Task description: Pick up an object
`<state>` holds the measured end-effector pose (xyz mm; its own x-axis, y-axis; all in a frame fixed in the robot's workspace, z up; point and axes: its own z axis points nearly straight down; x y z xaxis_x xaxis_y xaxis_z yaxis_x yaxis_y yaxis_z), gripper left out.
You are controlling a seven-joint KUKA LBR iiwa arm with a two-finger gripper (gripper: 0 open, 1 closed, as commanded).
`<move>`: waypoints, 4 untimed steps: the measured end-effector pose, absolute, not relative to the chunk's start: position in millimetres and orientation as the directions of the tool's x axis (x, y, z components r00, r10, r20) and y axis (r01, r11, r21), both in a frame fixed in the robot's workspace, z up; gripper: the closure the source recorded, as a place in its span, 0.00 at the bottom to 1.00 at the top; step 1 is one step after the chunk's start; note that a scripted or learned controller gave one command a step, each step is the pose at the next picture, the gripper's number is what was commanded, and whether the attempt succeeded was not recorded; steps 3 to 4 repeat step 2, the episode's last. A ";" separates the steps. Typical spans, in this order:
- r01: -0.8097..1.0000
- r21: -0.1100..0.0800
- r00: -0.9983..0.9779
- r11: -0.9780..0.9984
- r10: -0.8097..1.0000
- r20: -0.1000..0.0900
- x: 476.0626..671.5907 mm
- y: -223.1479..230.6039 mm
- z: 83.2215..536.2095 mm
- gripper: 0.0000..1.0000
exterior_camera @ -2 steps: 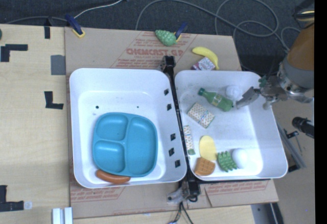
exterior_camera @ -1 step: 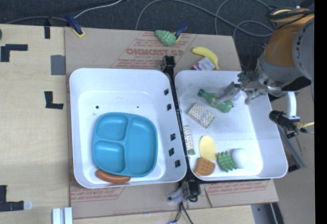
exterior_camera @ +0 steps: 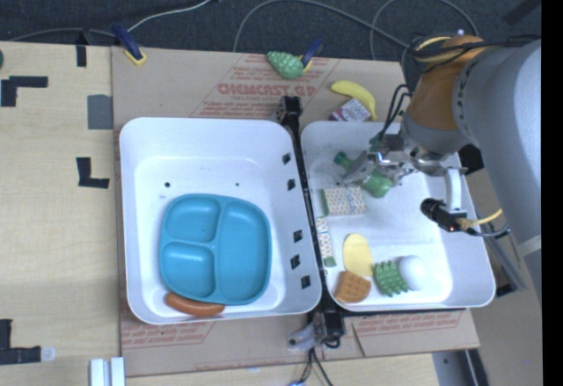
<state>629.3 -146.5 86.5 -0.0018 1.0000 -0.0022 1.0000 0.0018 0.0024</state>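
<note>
Pincer [exterior_camera: 374, 166] is lowered into right bin [exterior_camera: 457, 283], fingers spread open just above a green toy [exterior_camera: 377, 185]; nothing is seen held. Beside it a patterned card [exterior_camera: 344, 201] is laid. Near the front wall, a yellow piece [exterior_camera: 356, 252], waffle [exterior_camera: 352, 288], spiky green toy [exterior_camera: 388, 278] and white ball [exterior_camera: 412, 270] are grouped. Left bin [exterior_camera: 141, 147] is occupied by a blue tray [exterior_camera: 215, 248] and sausage [exterior_camera: 193, 306].
</note>
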 end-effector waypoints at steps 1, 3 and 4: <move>1.000 -0.010 -0.005 0.005 1.000 0.000 626.8 -146.0 94.4 1.00; 1.000 -0.023 -0.003 0.003 1.000 0.004 647.1 -97.8 132.3 1.00; 1.000 -0.023 -0.003 0.003 1.000 0.004 647.1 -97.8 132.3 1.00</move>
